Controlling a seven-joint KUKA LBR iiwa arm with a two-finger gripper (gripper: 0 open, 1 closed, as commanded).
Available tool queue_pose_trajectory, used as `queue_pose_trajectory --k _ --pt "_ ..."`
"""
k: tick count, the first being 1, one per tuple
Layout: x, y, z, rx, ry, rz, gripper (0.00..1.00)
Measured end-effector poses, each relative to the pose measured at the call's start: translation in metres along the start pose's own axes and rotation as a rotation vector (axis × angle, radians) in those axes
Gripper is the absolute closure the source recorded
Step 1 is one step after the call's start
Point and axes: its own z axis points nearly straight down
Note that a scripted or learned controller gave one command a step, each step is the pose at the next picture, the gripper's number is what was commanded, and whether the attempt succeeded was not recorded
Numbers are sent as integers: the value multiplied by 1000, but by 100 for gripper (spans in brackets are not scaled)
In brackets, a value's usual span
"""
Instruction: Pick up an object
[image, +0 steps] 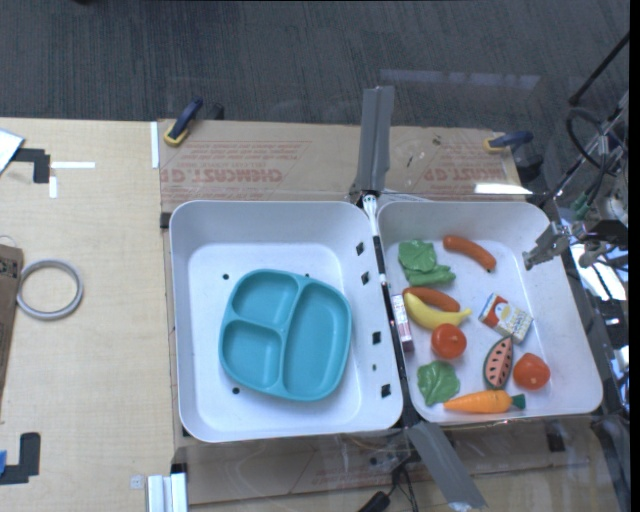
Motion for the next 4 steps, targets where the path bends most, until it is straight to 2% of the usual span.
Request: queue_pose_trajectory --k 1,2,3,4 --pt "-19 9 -69 -2 -1 89 0" --pt "14 28 22 -1 0 -177 0" --pt "29 72 77 -3 -1 -258 0" --pt "-3 106 161 -4 -2 -252 0"
